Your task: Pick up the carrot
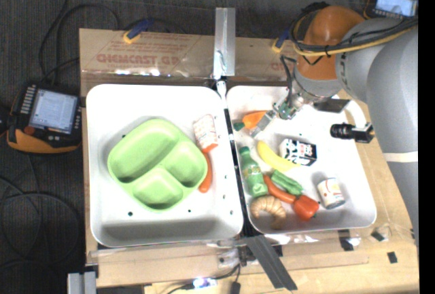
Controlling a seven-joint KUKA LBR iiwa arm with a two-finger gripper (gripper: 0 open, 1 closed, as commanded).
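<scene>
Gripper (284,109) sits right beside carrot (253,119) in right bin (353,170), lined up for your grab; finger state unclear.

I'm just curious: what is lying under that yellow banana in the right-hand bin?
The banana rests partly on a green bottle at its left end and over green and red vegetables at its lower end. Whatever lies directly beneath it is covered.

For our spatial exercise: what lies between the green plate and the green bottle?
In the camera view, a slim orange item and the bins' adjoining walls.
</scene>
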